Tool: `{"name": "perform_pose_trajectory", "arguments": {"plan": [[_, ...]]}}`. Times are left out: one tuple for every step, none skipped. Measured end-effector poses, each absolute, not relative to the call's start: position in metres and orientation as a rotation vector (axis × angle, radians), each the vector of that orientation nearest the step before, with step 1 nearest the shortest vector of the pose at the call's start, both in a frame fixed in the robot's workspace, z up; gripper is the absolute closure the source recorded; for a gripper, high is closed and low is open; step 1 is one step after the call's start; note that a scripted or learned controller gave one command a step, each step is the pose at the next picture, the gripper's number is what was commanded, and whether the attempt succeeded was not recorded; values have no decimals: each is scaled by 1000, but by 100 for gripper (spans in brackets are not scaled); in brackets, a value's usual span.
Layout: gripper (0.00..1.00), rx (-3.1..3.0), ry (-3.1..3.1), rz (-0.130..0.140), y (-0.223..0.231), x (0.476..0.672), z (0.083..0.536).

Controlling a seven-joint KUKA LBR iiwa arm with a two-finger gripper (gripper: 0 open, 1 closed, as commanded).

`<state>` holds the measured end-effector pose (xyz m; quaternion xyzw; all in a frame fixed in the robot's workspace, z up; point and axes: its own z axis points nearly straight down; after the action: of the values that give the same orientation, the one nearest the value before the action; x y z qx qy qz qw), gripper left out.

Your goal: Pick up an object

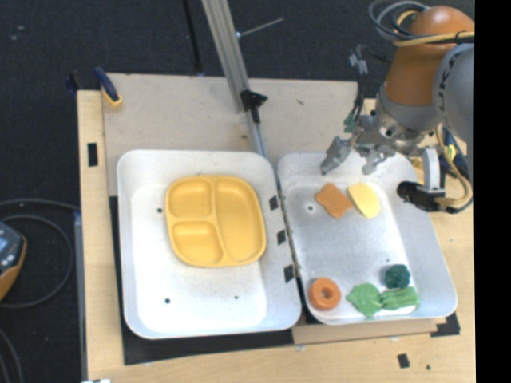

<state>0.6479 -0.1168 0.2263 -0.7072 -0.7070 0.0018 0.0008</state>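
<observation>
My gripper [352, 161] hangs over the far edge of the right bin [359, 246], open, with nothing between its fingers. Just below it lie an orange-brown block [334, 200] and a yellow piece [365, 199], side by side. At the bin's near edge sit an orange ring [324, 294], a light green lump [366, 299] with a green piece [399, 298] beside it, and a dark green ball [397, 276].
The left bin [144, 294] holds a yellow divided plate [215, 219]. A metal pole [227, 46] rises from behind the bins, between them. Black cables [427, 198] loop at the right bin's far right side.
</observation>
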Motion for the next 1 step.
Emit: {"name": "perform_pose_trajectory", "arguments": {"plan": [[0, -2224, -2220, 3, -122, 654, 182]]}}
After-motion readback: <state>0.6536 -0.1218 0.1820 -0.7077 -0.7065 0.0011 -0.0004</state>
